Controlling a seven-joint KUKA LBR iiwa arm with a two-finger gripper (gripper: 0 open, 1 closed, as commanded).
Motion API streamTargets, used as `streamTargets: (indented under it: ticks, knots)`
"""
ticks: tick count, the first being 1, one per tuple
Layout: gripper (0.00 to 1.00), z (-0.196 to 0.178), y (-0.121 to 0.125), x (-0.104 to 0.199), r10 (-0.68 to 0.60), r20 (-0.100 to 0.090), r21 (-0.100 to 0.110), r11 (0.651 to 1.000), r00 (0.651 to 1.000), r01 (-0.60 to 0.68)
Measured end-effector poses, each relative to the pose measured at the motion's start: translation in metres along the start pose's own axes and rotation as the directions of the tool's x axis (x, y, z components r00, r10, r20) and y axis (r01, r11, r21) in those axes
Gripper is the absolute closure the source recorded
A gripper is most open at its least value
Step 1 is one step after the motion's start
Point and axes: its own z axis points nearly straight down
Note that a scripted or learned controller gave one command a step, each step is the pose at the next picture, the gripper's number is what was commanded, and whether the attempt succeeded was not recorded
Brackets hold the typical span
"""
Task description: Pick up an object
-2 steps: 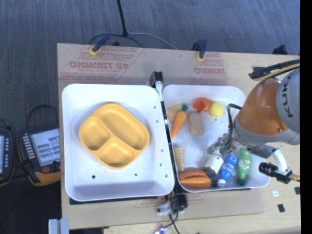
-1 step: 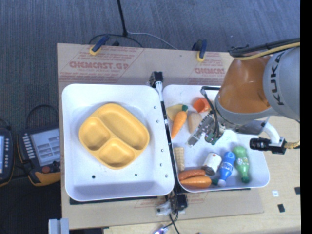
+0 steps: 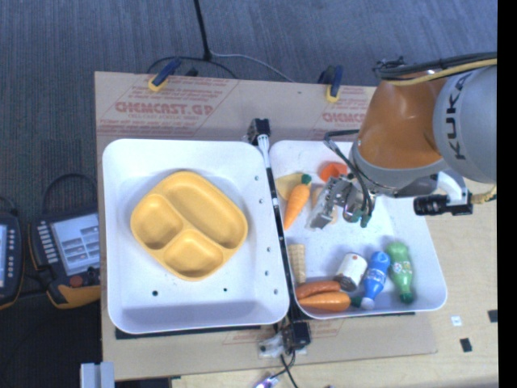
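Observation:
My gripper (image 3: 340, 207) hangs over the upper middle of the right bin (image 3: 428, 241), its fingers apart with nothing between them. Just left of it lies a carrot (image 3: 296, 204) beside a yellow piece (image 3: 283, 185). A small orange-red item (image 3: 331, 170) sits right behind the gripper, partly covered by the wrist. Along the bin's front lie a tan cone-like piece (image 3: 298, 259), a brown sausage (image 3: 317, 287), an orange roll (image 3: 325, 301), a small can (image 3: 350, 270), a blue bottle (image 3: 374, 278) and a green bottle (image 3: 401, 272).
The left bin (image 3: 129, 297) holds a yellow divided plate (image 3: 188, 224). A black clamp (image 3: 259, 129) sits at the top of the ridge between the bins. The arm's orange band (image 3: 400, 132) overhangs the right bin's back right corner.

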Motion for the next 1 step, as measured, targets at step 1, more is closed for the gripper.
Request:
streamTargets:
  ticks: [1]
  knots:
    - [0.00,0.0000,0.0002,0.0001,0.000,0.000,-0.001,1.000,1.000,0.000]
